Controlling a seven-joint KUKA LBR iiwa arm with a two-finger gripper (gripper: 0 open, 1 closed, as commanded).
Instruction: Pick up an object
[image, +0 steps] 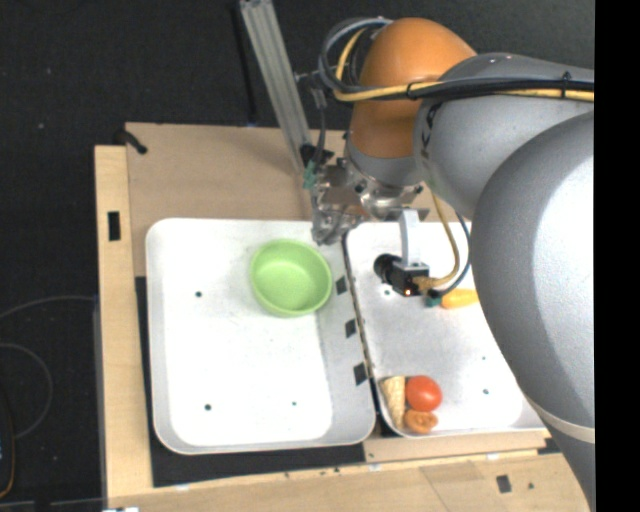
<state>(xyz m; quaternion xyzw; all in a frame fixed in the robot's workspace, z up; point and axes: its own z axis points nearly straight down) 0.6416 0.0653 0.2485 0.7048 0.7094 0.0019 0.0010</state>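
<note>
A light green bowl (290, 278) stands upright in the left bin (200, 400), near its upper right corner. My gripper (326, 222) hangs just above the bowl's far right rim, over the strip between the two bins. Nothing shows held in it. In the right bin (470, 360), a red tomato-like ball (424, 392) lies at the near left corner. A beige piece (394, 396) and an orange piece (420, 422) lie against it. A small yellow object (459, 297) sits partly under the arm.
The big grey arm (530, 220) with its orange band (405, 80) covers the right bin's far and right side. A black connector with a cable (400, 272) hangs from the wrist over the right bin. A metal rail (275, 80) slants up behind the gripper.
</note>
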